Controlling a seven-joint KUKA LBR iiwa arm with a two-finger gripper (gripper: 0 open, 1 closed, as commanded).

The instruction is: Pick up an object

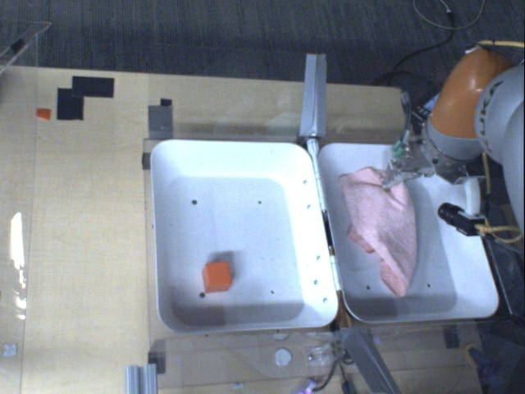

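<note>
A pink cloth (385,224) lies stretched in the right bin (463,290), its upper corner pulled up toward my gripper (397,173). The gripper sits at the bin's far side, over that corner, with its fingers pinched on the cloth's edge. The cloth trails from there down toward the bin's near side. An orange block (217,277) rests in the left bin (168,220), near its front left, far from the gripper.
A metal post (314,97) stands behind the seam between the two bins. Black flat shapes (82,95) and a small orange square (43,114) lie on the bench at the far left. Open bench runs along the left.
</note>
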